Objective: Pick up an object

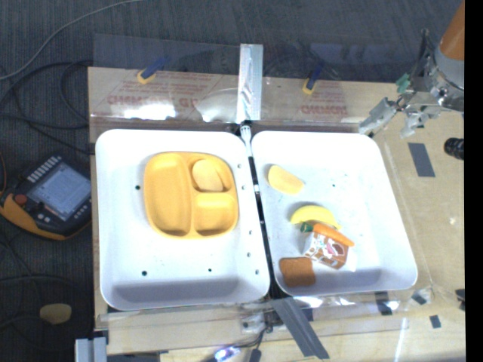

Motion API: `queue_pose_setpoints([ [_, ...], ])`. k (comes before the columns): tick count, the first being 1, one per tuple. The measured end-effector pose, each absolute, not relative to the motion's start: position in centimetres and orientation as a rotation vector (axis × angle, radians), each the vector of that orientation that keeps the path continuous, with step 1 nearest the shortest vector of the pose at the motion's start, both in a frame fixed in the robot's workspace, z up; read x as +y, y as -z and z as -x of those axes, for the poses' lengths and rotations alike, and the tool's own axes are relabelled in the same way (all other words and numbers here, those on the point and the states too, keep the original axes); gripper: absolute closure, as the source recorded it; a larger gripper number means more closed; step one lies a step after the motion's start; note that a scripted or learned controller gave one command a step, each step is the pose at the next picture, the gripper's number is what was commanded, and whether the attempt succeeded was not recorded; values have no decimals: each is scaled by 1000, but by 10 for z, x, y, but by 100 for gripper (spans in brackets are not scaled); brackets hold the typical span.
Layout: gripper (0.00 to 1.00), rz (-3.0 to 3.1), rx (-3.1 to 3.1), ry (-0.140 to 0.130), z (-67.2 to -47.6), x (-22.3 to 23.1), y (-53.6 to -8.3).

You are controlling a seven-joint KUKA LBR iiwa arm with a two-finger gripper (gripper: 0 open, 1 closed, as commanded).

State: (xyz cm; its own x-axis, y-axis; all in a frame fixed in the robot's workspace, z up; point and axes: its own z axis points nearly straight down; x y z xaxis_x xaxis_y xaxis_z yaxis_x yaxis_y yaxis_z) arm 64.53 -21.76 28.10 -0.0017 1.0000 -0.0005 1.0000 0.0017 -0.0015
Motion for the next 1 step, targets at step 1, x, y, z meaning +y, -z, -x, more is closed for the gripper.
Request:
queue_pose_setpoints([
  [1, 0, 2264, -2178, -6, -596, -224, -192],
])
